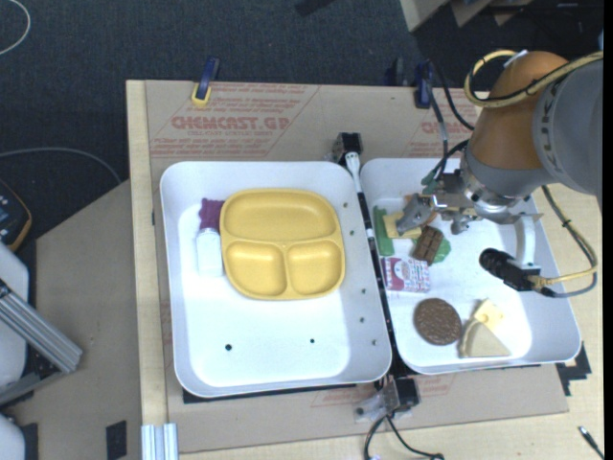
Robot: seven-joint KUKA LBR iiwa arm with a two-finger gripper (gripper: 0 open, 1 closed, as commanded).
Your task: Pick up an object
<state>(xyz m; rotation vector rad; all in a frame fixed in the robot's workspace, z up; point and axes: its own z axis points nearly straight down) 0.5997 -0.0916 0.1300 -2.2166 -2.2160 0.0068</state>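
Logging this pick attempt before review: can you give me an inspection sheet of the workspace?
Surface: bench bearing left bin and right bin.
Job's things: yellow divided tray and white bottle in left bin; brown disc, pale wedge, pink packet in right bin.
Clutter: green strip.
Grippers: gripper low over right bin; finger state unclear.
Cables: yellow cable along arm.
Surroundings: dark floor.

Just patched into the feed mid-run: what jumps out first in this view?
The yellow divided tray dominates the left bin, partly covering a small white bottle with a purple cap. In the right bin, the gripper hangs over a cluster of small items near the divider, with a round brown cookie and a pale wedge lying nearer the front.
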